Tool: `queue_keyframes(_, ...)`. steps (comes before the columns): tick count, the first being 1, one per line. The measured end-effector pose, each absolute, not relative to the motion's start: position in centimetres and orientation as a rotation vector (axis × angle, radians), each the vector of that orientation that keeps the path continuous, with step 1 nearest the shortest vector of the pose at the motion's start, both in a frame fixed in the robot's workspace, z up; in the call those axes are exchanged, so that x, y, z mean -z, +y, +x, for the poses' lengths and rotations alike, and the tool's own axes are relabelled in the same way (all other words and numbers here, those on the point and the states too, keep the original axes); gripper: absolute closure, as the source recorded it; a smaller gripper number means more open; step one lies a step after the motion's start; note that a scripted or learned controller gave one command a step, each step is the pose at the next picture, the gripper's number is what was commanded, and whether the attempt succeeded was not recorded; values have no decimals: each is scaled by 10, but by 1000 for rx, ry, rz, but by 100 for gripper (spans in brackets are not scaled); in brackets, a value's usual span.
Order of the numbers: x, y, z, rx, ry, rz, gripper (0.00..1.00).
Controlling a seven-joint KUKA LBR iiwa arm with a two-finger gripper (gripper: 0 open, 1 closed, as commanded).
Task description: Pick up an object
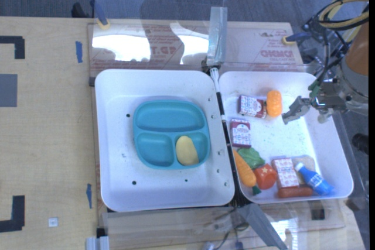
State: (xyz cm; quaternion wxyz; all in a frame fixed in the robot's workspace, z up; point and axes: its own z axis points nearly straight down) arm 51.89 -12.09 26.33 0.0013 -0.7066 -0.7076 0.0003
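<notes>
The gripper [307, 109] is seen at the right of the frame, over the right bin [343, 152], fingers spread apart with nothing between them. An orange object [273, 103] lies just left of the gripper, near but apart from it, touching a small red-white carton [251, 106]. A second carton [240, 132] is placed below these. At the lower right, a carrot [245, 169], a green leafy piece [252, 157], a tomato [265, 177], another carton [285, 172] and a blue bottle [313, 179] are clustered, well below the gripper. In the left bin [111, 126], a teal divided plate [170, 133] is set, with a yellow lemon-like piece [187, 150] in its lower right compartment.
</notes>
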Motion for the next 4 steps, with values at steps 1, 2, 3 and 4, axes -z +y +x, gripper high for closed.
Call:
queue_keyframes(1,-178,-136,566,-4,-2423,-1990,0)
queue_keyframes(2,-96,-138,630,15,-2475,-1965,0)
queue_keyframes(3,-109,-138,632,24,-2480,-1971,100)
queue_keyframes(4,-191,-63,670,15,-2397,-2043,100)
